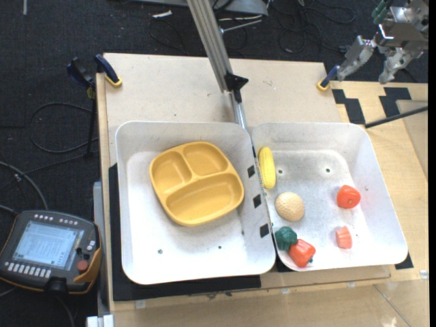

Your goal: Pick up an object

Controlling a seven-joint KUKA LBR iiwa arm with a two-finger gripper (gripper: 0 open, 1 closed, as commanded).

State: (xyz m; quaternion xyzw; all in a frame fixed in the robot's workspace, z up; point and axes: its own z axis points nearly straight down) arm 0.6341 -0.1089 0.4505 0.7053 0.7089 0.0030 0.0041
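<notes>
Nearest the lens, low in the right bin [381, 182], sits a red pepper [302, 252] with a dark green piece [285, 236] touching its upper left, both close to the bin's near rim. Farther in: a tan ball [290, 206], a yellow banana [266, 167] lying lengthwise along the divider edge, a red tomato [348, 197], a small salmon block [343, 237].

My pincer [381, 50] hangs high at the far right, past the surface's back corner, well apart from everything (whether its tips are apart or together I cannot tell from here). All candidates lie down and to the left of it.

Judgement: tomato is the closest reach and stands alone with open floor around it. Banana hugs the wall, so little room on that side. Left bin [136, 251] holds a yellow divided plate [196, 182]; not my concern.
</notes>
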